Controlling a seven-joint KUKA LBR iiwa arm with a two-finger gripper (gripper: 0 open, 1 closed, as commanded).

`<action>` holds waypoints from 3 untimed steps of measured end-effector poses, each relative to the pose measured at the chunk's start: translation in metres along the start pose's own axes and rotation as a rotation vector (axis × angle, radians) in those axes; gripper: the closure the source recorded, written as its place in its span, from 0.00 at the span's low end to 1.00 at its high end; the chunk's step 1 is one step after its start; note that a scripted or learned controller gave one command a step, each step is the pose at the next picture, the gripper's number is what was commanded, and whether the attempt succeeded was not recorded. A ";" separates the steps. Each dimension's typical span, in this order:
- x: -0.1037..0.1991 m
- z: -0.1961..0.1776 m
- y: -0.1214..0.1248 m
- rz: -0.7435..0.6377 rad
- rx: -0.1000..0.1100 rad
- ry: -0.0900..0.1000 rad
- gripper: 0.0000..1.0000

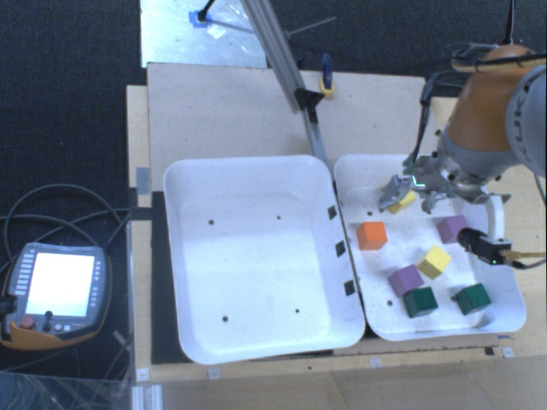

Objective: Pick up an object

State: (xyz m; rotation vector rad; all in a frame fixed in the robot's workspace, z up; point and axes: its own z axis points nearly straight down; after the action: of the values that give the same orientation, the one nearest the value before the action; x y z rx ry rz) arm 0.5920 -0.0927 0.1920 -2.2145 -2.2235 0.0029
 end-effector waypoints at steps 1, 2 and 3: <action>0.000 -0.003 0.001 0.001 -0.005 -0.001 0.00; 0.005 0.044 -0.006 0.001 0.000 0.000 0.00; 0.006 0.095 -0.006 0.001 -0.003 0.000 0.00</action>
State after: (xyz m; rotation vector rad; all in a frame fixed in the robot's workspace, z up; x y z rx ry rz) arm 0.5859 -0.0869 0.0974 -2.2172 -2.2240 0.0000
